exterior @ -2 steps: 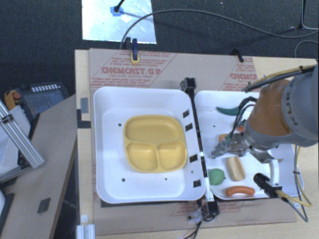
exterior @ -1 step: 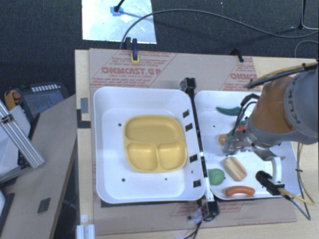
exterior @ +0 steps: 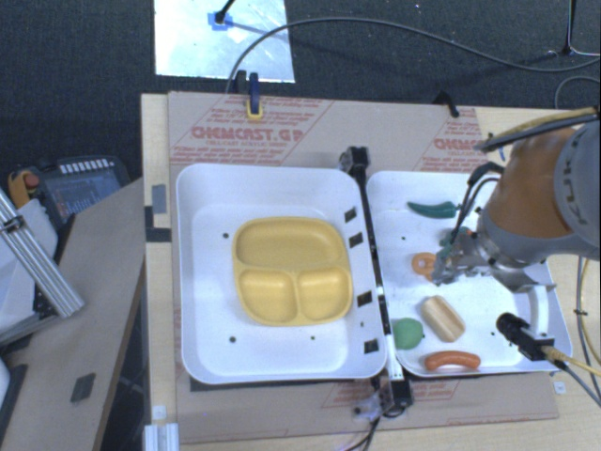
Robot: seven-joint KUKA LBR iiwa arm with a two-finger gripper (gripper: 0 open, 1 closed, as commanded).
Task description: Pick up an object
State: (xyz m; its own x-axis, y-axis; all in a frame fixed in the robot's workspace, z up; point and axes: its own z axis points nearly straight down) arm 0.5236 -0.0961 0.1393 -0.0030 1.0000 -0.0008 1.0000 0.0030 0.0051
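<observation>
Two shallow white bins sit side by side on a cardboard-covered bench. Left bin [exterior: 202, 252]: holds one yellow compartment tray [exterior: 286, 269], lying flat near the bin's centre, with one wide section toward the far side and two smaller sections toward the near side; nothing visible in any section. Right bin [exterior: 394, 195]: holds several small items. A dark green curved piece [exterior: 430, 209], pepper-like, lies near the far side. An orange ring-shaped piece [exterior: 423, 265] lies mid-bin, just beside the gripper [exterior: 449, 263]. A tan bread-roll-shaped piece [exterior: 441, 317] lies nearer the front, tilted on a diagonal. A flat green piece [exterior: 408, 332] sits at the bin's near-left corner, just beside the roll. A reddish-orange sausage-shaped piece [exterior: 453, 361] lies along the near wall, close to the roll but apart from it. Arm enters from the right, orange band over grey wrist, and reaches down into the middle of the right bin. Gripper tip is low over the bin floor, right next to the orange ring; contact with the ring cannot be made out. Opening of the pincer cannot be told from this angle, and no item is seen between its tips. All items appear to rest on the bin floor.
</observation>
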